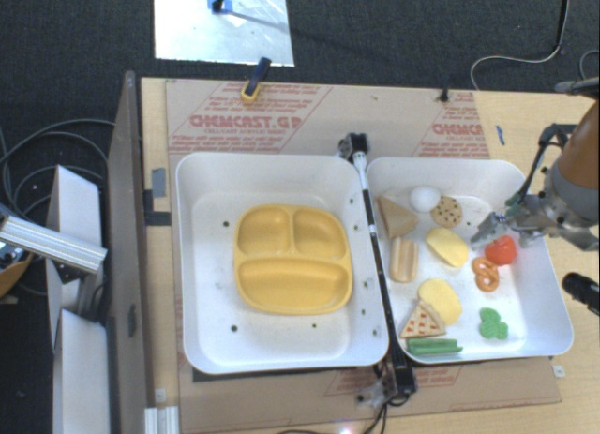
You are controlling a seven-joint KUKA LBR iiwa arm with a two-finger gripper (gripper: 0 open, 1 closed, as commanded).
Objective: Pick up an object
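jaws (500,231) over right bin (525,343) | red tomato (502,251) just below them | grip state: cannot tell

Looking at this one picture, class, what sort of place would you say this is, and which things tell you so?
Most likely a robotics lab test bench, not a kitchen. A robot gripper reaches over a white bin of toy food, a yellow divided plate sits in the neighbouring bin, and loose cables trail across dark carpet.
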